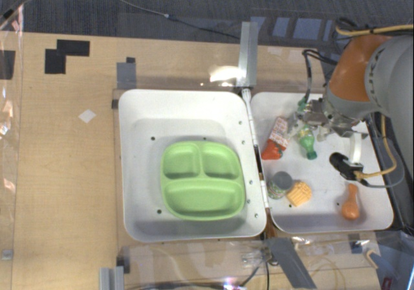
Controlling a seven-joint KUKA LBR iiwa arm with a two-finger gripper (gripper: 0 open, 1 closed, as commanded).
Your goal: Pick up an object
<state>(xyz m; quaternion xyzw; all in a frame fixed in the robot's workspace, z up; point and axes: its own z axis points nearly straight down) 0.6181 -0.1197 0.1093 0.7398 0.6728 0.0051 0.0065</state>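
The green bottle (308,146) is lying in the right bin (323,221), just below the gripper (315,120), which is hovering over the bin's upper middle; whether it is spread or pressed together I cannot tell. To grasp well, the arm should be descending straight, centring on the bottle's body and avoiding the red-and-white packet (276,137) just to its left. The grey can (280,183), yellow waffle-like piece (298,194) and orange gourd-shaped toy (350,203) are lying nearer the front. The green divided plate (203,180) is sitting in the left bin (139,153).

Tool (315,122) fingers hidden under wrist
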